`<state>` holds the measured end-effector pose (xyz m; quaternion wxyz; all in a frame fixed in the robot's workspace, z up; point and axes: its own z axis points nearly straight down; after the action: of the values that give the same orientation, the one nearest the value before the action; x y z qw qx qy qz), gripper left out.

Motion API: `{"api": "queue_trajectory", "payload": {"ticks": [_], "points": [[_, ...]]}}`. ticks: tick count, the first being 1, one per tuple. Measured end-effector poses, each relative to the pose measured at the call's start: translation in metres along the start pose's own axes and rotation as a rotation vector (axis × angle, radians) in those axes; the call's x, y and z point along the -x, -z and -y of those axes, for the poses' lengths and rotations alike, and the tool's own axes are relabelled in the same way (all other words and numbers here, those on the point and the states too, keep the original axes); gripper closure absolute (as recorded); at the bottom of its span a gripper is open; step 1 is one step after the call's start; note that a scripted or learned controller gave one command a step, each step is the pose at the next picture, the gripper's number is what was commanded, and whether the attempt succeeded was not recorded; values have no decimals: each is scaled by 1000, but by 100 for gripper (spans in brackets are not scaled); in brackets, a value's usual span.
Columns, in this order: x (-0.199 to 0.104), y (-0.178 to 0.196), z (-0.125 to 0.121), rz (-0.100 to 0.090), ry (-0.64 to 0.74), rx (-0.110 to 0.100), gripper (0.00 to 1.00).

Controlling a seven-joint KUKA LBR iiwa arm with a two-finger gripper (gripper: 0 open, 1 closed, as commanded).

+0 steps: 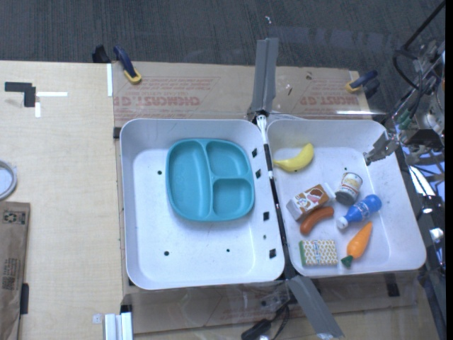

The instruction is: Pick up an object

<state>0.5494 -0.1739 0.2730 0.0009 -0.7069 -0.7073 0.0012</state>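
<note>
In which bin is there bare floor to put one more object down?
Left bin: bare floor around the blue plate, widest along the front. Right bin: crowded in the middle and front; small free patches beside the banana, in the back corners.

A robotics laboratory bench. Two shallow white bins, the left bin point(134, 211) and the right bin point(403, 246), sit side by side on a cardboard sheet point(191, 94) held by spring clamps point(126, 64), over a pale wooden tabletop point(56, 190) with dark carpet point(177, 13) beyond. Loose cables point(417, 55) hang at the right.
</note>
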Motion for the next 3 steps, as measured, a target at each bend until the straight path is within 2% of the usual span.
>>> {"api": "queue_trajectory", "payload": {"ticks": [1,2,3], "points": [[-39,36,-12,1,-122,2,0],[-19,-101,22,-1,49,-1,0],[24,-181,-36,1,112,3,0]]}}
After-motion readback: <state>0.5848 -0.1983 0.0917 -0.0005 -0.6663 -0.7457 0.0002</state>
